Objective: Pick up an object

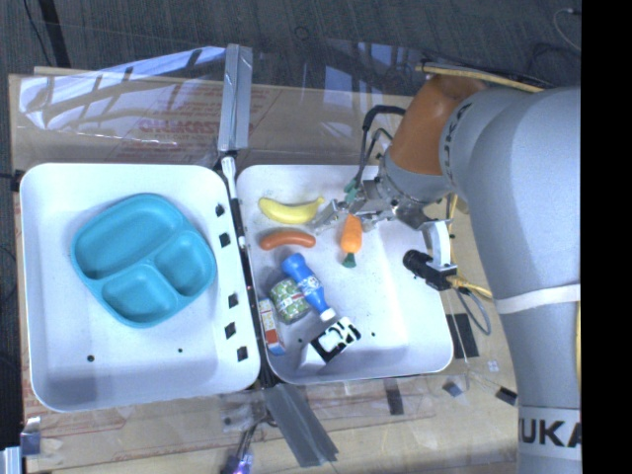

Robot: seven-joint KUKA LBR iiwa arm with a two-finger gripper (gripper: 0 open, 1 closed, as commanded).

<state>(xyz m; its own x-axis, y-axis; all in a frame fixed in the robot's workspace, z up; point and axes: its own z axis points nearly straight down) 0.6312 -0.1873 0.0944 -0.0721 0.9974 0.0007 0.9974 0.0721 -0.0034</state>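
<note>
Right bin [420,349] holds the loose items. The carrot [351,237] is orange with a small green tip at its lower end, lying nearly upright in view, in the upper middle of that bin. Its top end sits directly under the gripper [361,203]. Whether the carrot is between the fingers cannot be told: the metal parts there are small and blurred, and their spread is not readable.

Left of the carrot lie a yellow banana [289,208] and, just below it, a reddish sausage [286,238]. Lower down, a blue bottle [307,284] touches a green-patterned can [288,301]; a black-and-white block [336,339] sits near the bin's front wall. A narrow item against the left wall is too small to identify.

Left bin [59,363] holds a blue divided tray [145,258].

The arm [513,196] covers the right bin's upper right corner.
</note>
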